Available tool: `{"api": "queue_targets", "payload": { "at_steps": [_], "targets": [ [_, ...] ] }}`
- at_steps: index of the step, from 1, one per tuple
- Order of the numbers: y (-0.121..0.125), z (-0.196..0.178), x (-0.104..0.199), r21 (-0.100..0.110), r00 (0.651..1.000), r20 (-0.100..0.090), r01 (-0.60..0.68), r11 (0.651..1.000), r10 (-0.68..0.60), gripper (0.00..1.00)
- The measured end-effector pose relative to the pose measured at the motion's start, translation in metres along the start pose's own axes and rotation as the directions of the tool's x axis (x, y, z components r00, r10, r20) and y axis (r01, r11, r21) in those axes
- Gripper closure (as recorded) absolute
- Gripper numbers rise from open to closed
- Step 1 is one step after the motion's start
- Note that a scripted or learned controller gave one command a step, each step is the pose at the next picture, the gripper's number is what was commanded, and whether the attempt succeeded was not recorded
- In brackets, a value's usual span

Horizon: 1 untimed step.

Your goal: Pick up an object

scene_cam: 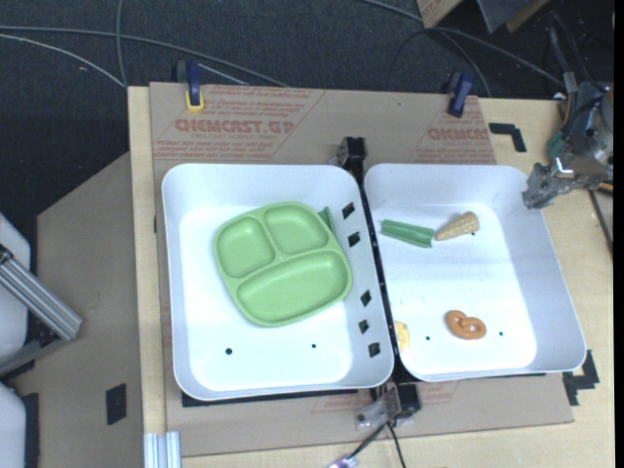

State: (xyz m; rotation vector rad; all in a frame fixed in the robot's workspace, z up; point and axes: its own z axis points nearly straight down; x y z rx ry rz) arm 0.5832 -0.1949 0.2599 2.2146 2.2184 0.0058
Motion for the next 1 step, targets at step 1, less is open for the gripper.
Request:
{"api": "queue_targets", "payload": {
  "at_steps": [1],
  "targets": [
    [-0.0088, 0.0111, 0.0602, 0.01, 1.0, -0.006, 0.004, 1.0, -0.004, 1.0]
  ]
}}
